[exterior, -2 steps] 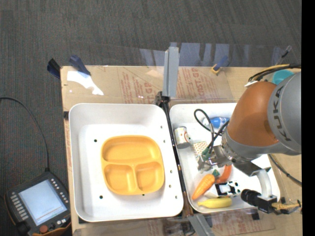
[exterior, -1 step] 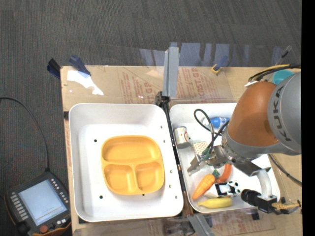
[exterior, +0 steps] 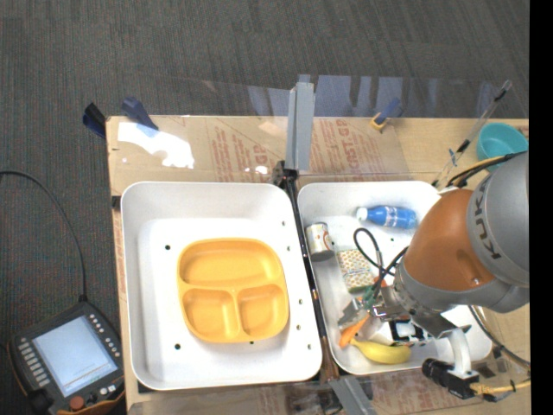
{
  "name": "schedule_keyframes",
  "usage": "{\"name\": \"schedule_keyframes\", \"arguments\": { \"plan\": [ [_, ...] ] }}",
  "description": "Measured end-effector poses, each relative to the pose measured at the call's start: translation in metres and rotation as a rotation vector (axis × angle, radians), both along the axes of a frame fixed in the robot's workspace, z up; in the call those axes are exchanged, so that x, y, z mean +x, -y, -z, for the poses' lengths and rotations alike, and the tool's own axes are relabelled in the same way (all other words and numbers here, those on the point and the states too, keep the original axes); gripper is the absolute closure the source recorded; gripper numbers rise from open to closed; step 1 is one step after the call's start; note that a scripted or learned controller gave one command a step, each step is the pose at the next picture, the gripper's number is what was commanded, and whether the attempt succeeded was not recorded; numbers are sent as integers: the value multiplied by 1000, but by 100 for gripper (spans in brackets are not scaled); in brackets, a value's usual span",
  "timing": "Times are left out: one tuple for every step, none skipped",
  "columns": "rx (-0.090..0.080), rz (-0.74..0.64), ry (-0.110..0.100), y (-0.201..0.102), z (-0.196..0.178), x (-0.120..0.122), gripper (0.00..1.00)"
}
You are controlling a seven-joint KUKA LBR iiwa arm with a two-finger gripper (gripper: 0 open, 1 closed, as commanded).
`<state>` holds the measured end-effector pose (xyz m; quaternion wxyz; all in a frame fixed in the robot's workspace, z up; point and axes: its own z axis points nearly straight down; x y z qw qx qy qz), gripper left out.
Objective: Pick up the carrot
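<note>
Small orange tapered carrot (exterior: 350,331): right white bin (exterior: 415,190), front-left corner, touching yellow curved banana (exterior: 383,351). Gripper (exterior: 373,305) just above-right of carrot. Carrot long axis slanted, pointing up toward gripper. Grasp state: cannot tell. 1 arm; short descent toward carrot likely required.

Grey arm (exterior: 484,249) from the right, end effector (exterior: 367,308) low, wrist bent down.

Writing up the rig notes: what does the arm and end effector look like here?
The arm is grey with a rounded orange band and black KUKA lettering along the grey link. Black cables loop beside the wrist. The end effector is dark metal with small green and red wiring, over the right bin.
</note>
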<state>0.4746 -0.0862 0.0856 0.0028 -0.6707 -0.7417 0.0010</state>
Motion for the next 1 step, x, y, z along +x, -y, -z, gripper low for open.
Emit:
{"name": "schedule_keyframes", "arguments": {
  "plan": [
    [2, 4, -5, 0, -8, -1, 100]
  ]
}}
